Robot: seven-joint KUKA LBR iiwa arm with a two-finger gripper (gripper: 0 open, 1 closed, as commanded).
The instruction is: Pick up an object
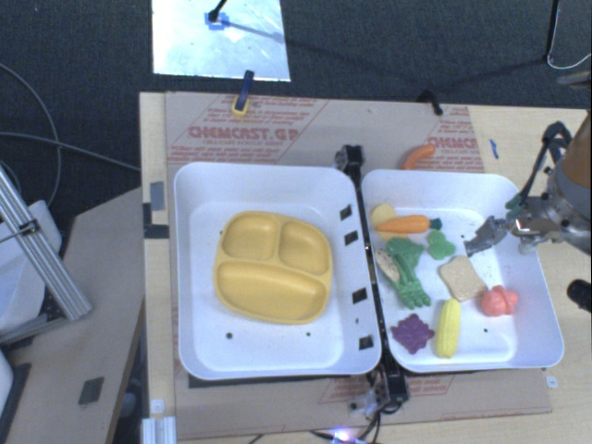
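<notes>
Two shallow white bins sit side by side on the bench. The left bin (199, 340) holds a yellow divided plate (273, 266) near its middle. The right bin (536, 340) holds toy food: a carrot (404, 223) at the far left, a green broccoli piece (440, 245) beside it, a leafy green vegetable (407, 271), a slice of bread (462, 277), a red tomato-like piece (499, 301), a yellow corn cob (448, 326) and purple grapes (413, 332) at the near side. The gripper (483, 237) hovers over the bin's right part, just beyond the bread, with nothing seen between its fingers; whether they are spread or pressed together cannot be told. An orange sausage-like toy (417, 156) lies outside on the bench, beyond the right bin.
</notes>
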